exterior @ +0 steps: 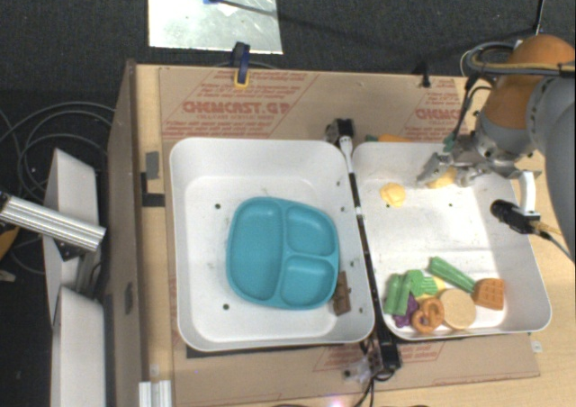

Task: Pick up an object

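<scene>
From the fixed camera above, the bench (270,99) carries two shallow white bins side by side, resting on a sheet of brown printed cardboard. The left bin (193,216) holds a teal divided plate (282,252) with three compartments, lying flat near its middle, and a small brown piece (342,293) sits at that bin's right wall, just beside the plate's lower right corner. The right bin (513,261) holds a heap of toy food at its near edge: green pieces (405,288), a long green pod (450,272), a purple piece, a pretzel (428,313), a round pale biscuit (458,310) and an orange waffle-like square (490,292), all touching or nearly so. A small pale yellow piece (392,194) lies alone toward the bin's far left part, well apart from the heap. The grey arm with its orange band reaches in from the right, and the gripper (443,171) is low over the far end of the right bin. A yellow item (441,180) shows at its tip, but whether the fingers are closed on it or how far they are spread cannot be told.
</scene>
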